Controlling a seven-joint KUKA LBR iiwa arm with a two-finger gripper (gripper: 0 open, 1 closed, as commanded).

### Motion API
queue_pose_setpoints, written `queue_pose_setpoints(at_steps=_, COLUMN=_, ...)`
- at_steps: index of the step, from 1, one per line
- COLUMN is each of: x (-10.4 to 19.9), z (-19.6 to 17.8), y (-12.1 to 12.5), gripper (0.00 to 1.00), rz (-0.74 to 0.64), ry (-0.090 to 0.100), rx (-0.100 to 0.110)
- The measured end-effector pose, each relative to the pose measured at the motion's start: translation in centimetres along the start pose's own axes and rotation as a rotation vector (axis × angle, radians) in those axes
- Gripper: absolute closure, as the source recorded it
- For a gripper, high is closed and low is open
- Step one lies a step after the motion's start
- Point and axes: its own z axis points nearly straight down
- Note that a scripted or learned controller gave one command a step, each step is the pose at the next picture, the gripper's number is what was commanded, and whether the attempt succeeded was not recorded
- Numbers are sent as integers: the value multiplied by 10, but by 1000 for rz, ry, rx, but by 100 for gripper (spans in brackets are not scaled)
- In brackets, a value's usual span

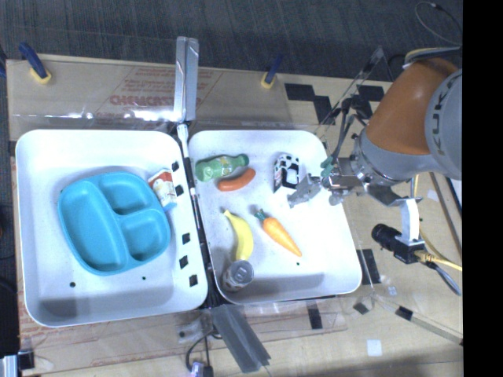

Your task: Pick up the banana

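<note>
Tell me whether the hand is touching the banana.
Apart. The camera view shows the hand by the right bin's right side, with bare white floor and the carrot between it and the banana.

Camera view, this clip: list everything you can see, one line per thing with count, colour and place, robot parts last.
bins: 2, white, side by side on the bench
tray: 1, blue, compartmented, in the left bin
small carton: 1, white and red, left bin, at the tray's upper right edge
banana: 1, yellow, right bin, left of centre
carrot: 1, orange, right bin, right of the banana
green bottle: 1, right bin, upper left
sausage: 1, orange-red, just below the green bottle
black-and-white object: 1, right bin, upper middle
can: 1, grey, right bin, below the banana
clamps: 2, blue, bench's far edge
arm: 1, grey and orange, from the right
tool: 1, grey, over the right bin's right side
</note>
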Motion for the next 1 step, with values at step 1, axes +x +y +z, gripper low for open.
queue_pose_setpoints(at_steps=1, x=85, z=96, y=24, gripper=0, rz=12, ry=-1, rx=1)
